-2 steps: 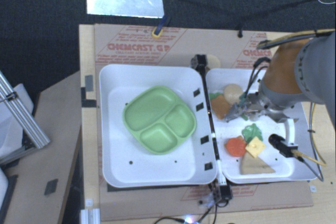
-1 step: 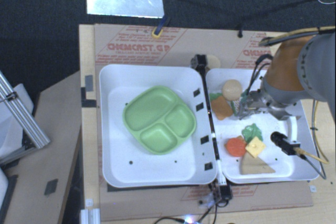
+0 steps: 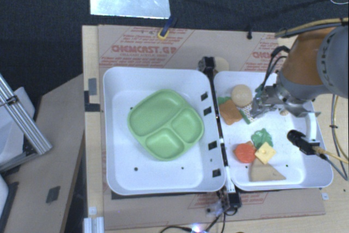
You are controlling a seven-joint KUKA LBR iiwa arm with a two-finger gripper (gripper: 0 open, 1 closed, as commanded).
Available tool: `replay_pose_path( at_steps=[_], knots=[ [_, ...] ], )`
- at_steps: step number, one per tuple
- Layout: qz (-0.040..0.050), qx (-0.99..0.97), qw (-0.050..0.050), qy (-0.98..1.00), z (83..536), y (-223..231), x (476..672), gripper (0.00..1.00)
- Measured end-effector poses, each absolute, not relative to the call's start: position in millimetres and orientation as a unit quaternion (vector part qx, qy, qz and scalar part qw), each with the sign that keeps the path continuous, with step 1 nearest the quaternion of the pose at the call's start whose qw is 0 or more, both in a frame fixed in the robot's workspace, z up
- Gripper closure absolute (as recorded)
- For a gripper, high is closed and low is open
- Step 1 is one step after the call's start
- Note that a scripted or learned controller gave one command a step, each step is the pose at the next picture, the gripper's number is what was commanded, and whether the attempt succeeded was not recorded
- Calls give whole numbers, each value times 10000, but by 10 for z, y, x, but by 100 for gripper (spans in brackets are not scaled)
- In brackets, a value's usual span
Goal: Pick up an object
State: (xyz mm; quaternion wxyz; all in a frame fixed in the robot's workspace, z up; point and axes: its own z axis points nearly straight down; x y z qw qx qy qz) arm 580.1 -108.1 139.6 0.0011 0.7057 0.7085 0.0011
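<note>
In the right bin (image 3: pixel 313 174) lie several toy foods: a beige ball (image 3: pixel 241 94), an orange-brown piece (image 3: pixel 230 113), a green leafy piece (image 3: pixel 262 136), a red tomato (image 3: pixel 245 153), a yellow block (image 3: pixel 265 153) and a tan wedge (image 3: pixel 265 173). My gripper (image 3: pixel 256 107) hangs low over the bin's upper middle, just right of the beige ball and the orange-brown piece, above a small patterned item (image 3: pixel 246 113). Nothing shows between its fingers.
The left bin (image 3: pixel 122 163) holds a green divided plate (image 3: pixel 165 124). A black divider (image 3: pixel 215 123) runs between the bins. The grey arm with its orange band (image 3: pixel 305 63) reaches in from the right, and cables (image 3: pixel 305 142) trail over the right bin's right side.
</note>
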Motion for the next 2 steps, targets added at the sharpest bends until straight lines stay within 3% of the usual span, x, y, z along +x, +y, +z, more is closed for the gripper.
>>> replay_pose_path(
  at_steps=[1, 2],
  knots=[
    [14, 7056, 20, 7086, 2023, -1108, 5788, 100],
    [13, 7055, 16, 7087, 2259, -1108, 5799, 100]
  ],
)
